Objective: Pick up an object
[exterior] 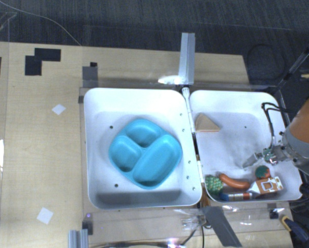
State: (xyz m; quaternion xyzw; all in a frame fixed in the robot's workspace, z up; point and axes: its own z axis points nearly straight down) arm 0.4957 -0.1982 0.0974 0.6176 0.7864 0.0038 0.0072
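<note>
Orange sausage, green toy and small box crowd beneath the tool; its grip state I cannot tell.

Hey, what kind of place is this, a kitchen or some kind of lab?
Probably a robotics lab: two shallow white bins on a pale wooden bench, a grey arm's end effector over small toy-like items, black cables nearby.

Two white bins, one blue divided plate, one wooden wedge, one sausage.
</note>
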